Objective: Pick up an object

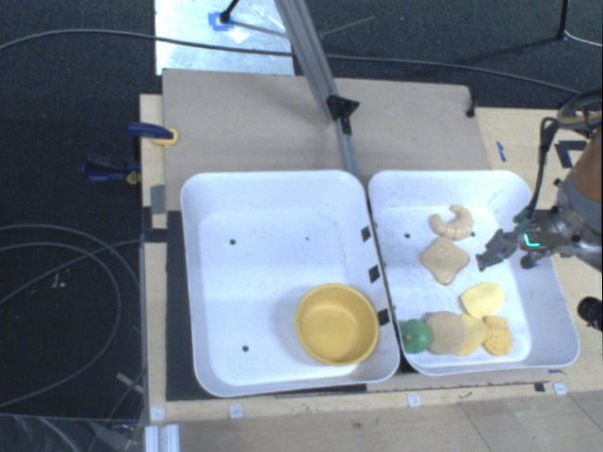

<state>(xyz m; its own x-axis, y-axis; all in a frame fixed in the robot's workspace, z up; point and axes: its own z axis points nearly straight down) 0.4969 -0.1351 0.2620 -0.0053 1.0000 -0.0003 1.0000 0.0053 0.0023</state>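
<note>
A tan bench (283, 121) bears two white bins, left bin (212, 215) and right bin (415, 196), touching side by side.

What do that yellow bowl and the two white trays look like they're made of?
Yellow bowl: probably plastic, smooth and matte, evenly coloured with a soft sheen at the rim. White bins, left and right: likely thin moulded plastic, with rounded corners, a raised lip and a faintly glossy surface. I can't tell more from here.

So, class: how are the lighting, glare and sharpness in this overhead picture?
Camera view: even light, soft shadows; the white bins look bright and washed out; glare on the floor patch at top; the gripper and small food items are slightly soft.
</note>
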